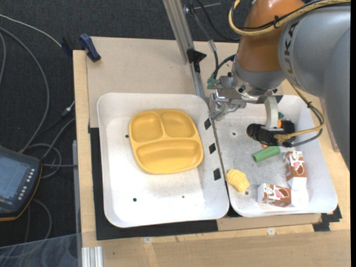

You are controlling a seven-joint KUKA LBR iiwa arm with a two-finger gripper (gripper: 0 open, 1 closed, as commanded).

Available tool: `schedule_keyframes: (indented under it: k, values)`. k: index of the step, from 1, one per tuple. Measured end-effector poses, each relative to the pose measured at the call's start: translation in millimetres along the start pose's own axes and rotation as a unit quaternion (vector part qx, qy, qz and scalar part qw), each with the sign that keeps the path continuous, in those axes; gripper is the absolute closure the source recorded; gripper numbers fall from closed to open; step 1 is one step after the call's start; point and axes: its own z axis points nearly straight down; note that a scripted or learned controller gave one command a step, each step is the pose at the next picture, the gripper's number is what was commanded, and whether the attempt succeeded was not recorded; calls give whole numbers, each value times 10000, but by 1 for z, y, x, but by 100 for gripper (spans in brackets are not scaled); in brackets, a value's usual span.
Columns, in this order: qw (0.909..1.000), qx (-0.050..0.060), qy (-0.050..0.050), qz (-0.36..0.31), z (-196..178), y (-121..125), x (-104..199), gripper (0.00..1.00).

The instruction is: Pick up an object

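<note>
Arm over the right bin, looking for something to pick

The gripper (pixel 221 105) hangs above the right bin (pixel 240 141), by the wall between the bins, maybe to choose; I cannot tell if it is open or closed. A green block (pixel 266 154), toy corn (pixel 238 180) and two cartons (pixel 276 194) lie nearer the front. The yellow plate (pixel 165 140) sits in the left bin (pixel 161 196).

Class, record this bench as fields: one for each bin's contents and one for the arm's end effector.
left bin: yellow divided plate
right bin: green block, yellow corn-shaped toy, brown-and-white carton, second carton
end effector: over the right bin's far left corner
</note>
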Motion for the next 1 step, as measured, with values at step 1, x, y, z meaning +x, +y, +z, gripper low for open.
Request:
schedule_keyframes:
  k: [1]
  values:
    - [10000, -32, -1, -5, -7, 4, 58, 100]
